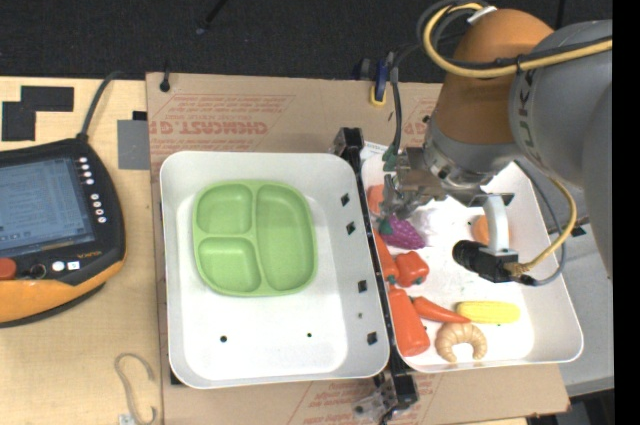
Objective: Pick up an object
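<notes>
Pincer [405,203] lowered into right bin [560,338] near its left wall, directly over purple grapes [404,233]; finger spread not discernible, nothing seen held. Grapes immediately below the tips. Red pepper [410,266] just beyond, carrot [408,323] further toward the front edge.

Single fixed camera mounted above the table [120,103], angled downward at moderate range, covering both white bins [260,353]; the arm [560,103] enters from frame right.
</notes>
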You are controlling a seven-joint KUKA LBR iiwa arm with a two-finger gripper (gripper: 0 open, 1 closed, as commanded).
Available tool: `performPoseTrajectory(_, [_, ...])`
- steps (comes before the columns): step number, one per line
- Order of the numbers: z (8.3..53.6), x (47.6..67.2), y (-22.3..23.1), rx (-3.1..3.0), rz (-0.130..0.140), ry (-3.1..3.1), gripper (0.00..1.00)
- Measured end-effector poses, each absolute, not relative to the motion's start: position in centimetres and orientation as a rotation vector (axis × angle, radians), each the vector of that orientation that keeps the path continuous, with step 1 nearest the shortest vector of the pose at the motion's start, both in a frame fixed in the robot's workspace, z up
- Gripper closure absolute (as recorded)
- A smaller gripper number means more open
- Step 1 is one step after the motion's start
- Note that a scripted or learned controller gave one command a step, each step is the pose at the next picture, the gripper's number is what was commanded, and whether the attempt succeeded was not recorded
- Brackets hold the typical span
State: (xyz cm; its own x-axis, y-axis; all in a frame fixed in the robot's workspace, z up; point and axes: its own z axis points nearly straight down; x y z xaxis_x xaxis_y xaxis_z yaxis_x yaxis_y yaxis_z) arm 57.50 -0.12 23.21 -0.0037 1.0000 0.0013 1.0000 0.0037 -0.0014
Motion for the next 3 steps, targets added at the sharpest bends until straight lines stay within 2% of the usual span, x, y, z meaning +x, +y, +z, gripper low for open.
performPoseTrajectory(1, [21.7, 58.2, 1.6, -2.219, 0.006, -2.219, 1.0])
performPoseTrajectory(2, [23.5, 58.5, 0.9, -2.219, 0.002, -2.222, 1.0])
performPoseTrajectory(3, [23.0, 59.0, 1.6, -2.221, 0.004, -2.219, 1.0])
